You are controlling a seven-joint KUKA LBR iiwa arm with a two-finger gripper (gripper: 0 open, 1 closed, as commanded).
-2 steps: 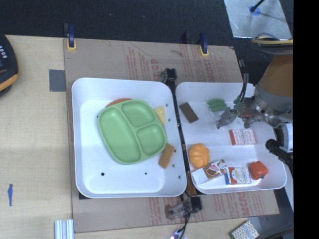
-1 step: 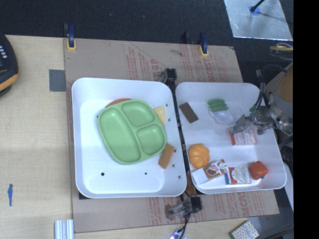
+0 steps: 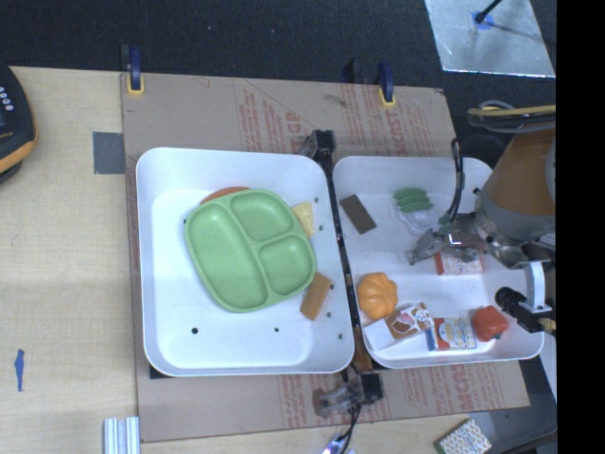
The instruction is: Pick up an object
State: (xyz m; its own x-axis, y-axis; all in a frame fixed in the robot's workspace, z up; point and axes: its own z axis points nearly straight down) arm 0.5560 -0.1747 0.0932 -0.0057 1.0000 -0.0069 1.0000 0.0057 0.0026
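Your arm came in from the right and its gripper [image 3: 427,246] sat low over the right bin [image 3: 378,173], just beside the small red-and-white packet [image 3: 460,263]; whether the claw was released or clenched you couldn't tell from above, and nothing showed between its tips. That packet looked the likeliest target to me, lying flat near the bin's middle, its long axis running roughly left to right, one short end towards the gripper. Around it you had a clear bag with something green [image 3: 412,201], a brown block [image 3: 357,213] angled towards the divider, an orange pumpkin [image 3: 377,294], a printed carton [image 3: 430,327] along the near wall, and a red piece [image 3: 489,323] at the corner. The left bin [image 3: 170,339] carried the green divided plate [image 3: 250,248], probably parked as clutter.
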